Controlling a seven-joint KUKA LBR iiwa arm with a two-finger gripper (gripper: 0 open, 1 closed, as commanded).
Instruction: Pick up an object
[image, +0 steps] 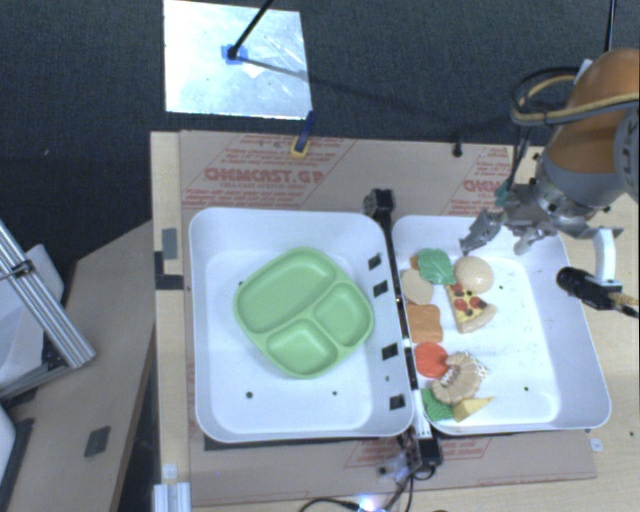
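Nothing's been picked up yet as far as I can tell: the gripper (503, 233) hangs over the upper edge of the right bin (560, 350) with its fingers spread and nothing between them. The toy food is piled along that bin's left side, with the cream bun (474, 272) and pizza slice (472, 311) closest to the claw, so the whole grab is left to do. The green divided plate (304, 312) sits in the left bin (220, 400), well out of the way, though the food's packed tight and a clean pick looks tricky.

Toy foods clustered along right bin's (560, 330) left wall: green leaf (435, 265), bun (474, 272), pizza slice (472, 310), tomato (431, 359).
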